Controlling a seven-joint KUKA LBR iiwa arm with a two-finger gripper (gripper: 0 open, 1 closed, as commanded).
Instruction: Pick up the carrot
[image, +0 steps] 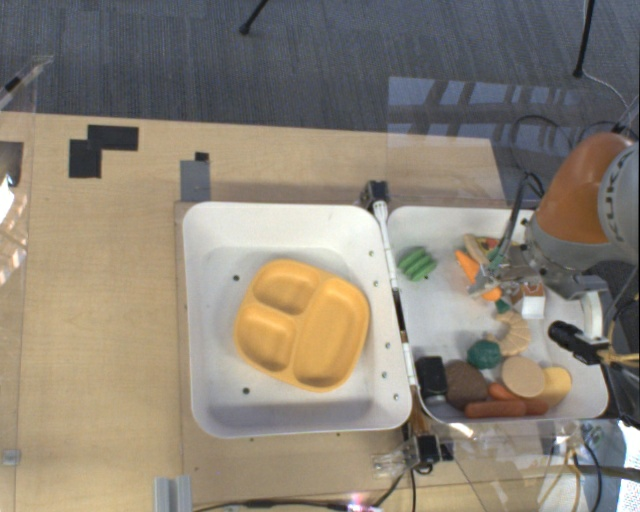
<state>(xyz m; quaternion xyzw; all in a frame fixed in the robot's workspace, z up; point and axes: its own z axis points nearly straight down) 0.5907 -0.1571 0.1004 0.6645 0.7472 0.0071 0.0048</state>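
Observation:
The carrot (467, 265) is a small orange piece in the upper middle of the right bin (440, 320). My gripper (490, 276) is low in that bin, right against the carrot's right end. More orange (488, 294) shows just under the gripper. The gripper's metal parts cover where it meets the carrot, so I cannot tell whether the carrot is held. The grey arm with its orange band (585, 190) comes in from the right edge.
A green ridged piece (417, 263) lies left of the carrot. Along the right bin's front sit a teal ball (485, 352), a brown lump (464, 383), a red sausage (495, 408), a tan disc (523, 377) and a black block (432, 375). A yellow divided plate (303, 323) lies in the left bin (210, 300).

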